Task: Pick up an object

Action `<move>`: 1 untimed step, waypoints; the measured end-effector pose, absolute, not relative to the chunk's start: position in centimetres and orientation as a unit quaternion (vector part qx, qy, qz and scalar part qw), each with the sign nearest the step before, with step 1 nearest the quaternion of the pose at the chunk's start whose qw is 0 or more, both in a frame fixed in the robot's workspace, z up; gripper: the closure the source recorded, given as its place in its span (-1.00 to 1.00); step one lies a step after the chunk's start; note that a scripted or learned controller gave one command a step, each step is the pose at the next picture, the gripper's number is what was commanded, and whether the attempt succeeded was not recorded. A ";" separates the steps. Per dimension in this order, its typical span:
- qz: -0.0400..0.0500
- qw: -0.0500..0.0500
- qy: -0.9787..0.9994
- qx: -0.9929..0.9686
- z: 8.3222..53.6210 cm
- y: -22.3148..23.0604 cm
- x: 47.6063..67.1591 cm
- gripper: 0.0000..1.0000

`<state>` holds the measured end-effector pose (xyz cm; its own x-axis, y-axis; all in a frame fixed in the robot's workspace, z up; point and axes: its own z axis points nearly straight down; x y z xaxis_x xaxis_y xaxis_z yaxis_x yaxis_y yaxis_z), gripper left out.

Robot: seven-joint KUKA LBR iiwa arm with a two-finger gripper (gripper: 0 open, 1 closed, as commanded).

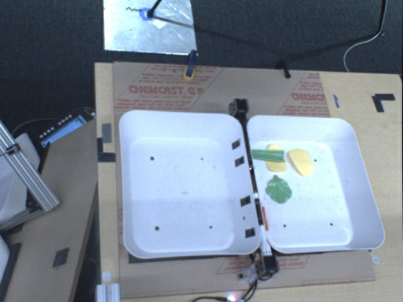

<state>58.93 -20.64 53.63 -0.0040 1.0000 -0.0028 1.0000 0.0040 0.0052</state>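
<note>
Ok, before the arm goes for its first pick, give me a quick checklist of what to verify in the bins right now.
1. Objects present in the right bin: ok, three sit near its upper left.
2. Yellow piece free on all sides: ok, apart from its neighbours.
3. Green stick clear to grasp: not ok, it lies against the yellow chunk and beside the bin wall.
4. Green leafy piece separated: ok.
5. Left bin free as a drop spot: ok.

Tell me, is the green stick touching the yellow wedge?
Apart. In the camera view, the green stick lies across another yellow piece, and a strip of white bin floor shows before the yellow wedge.
</note>
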 end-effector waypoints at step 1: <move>0.001 0.001 0.706 0.708 53.6 -20.7 50.6 1.00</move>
<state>50.55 -20.71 53.65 0.0018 1.0000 -0.0008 1.0000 -0.0018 0.0031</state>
